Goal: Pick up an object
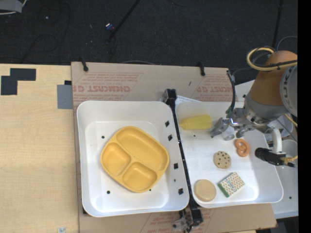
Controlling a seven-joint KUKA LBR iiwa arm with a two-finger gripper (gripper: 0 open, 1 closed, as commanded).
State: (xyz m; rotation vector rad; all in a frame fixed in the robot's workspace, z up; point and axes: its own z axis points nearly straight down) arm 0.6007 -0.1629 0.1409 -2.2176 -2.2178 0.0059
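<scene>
Counting one yellow tray (134, 158) left, five small items right; fingers' (221, 129) state perhaps open, unclear.

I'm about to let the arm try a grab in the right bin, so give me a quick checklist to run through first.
1. Gripper over the right bin: ok.
2. Fingers open for a grasp: cannot tell.
3. Nothing between the fingers yet: ok.
4. Targets close by: yellow corn cob and pretzel near the gripper: ok.
5. Cookie, round bun and patterned packet lie apart: ok.
</scene>
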